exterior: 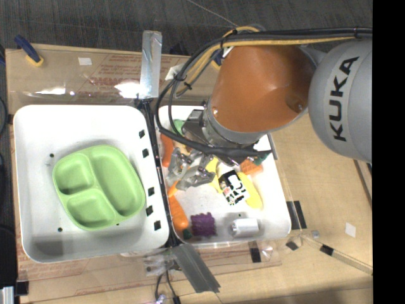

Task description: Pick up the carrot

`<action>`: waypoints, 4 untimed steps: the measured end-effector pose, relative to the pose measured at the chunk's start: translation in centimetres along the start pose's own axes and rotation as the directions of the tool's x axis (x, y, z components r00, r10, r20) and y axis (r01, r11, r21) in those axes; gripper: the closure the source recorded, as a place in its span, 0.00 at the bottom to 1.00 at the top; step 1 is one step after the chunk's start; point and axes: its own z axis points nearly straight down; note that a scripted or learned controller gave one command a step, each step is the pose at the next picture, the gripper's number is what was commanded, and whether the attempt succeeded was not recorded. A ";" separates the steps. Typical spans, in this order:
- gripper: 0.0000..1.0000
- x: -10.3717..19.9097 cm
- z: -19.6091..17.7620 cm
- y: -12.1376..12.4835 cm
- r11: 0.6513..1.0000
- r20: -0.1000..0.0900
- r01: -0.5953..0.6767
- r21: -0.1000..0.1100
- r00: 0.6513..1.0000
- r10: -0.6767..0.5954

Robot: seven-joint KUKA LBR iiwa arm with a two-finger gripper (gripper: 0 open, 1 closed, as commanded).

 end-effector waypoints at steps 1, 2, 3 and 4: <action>1.00 -3.1 7.7 -0.6 0.958 -0.003 0.286 -0.009 0.958 -0.286; 1.00 -3.8 3.7 -10.7 0.950 -0.001 0.312 0.000 0.950 -0.312; 1.00 -1.6 2.9 -18.7 0.892 0.000 0.452 -0.003 0.892 -0.452; 1.00 3.3 5.3 -12.5 0.742 0.002 0.671 -0.009 0.742 -0.671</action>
